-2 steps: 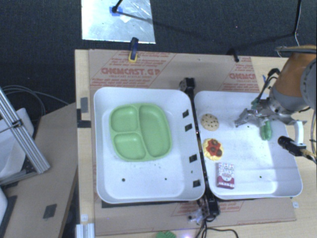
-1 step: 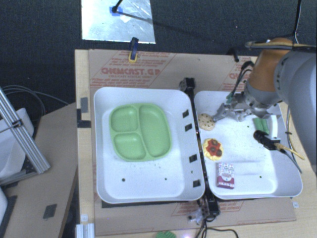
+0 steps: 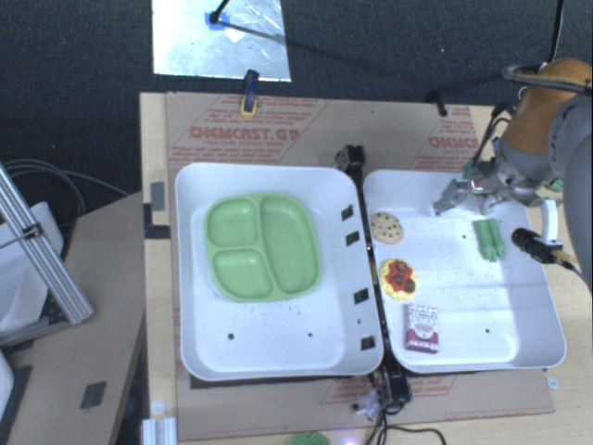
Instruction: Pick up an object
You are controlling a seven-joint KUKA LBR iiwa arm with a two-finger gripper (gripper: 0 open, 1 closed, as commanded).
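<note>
I see the gripper (image 3: 471, 196) hanging over the far edge of the right bin (image 3: 533, 341), its claw spread and grasping nothing. Nearest it lies the green piece (image 3: 489, 238), just toward the bin's right edge; I judge it light, stiff and narrow, best pinched across its short width. The cookie (image 3: 386, 227), the pizza slice (image 3: 398, 279) and the red carton (image 3: 422, 327) run along the left edge and look flat, harder to get under. The left bin (image 3: 199, 341) holds a green divided tray (image 3: 262, 247). The arm's upper part is cut off at the frame
</note>
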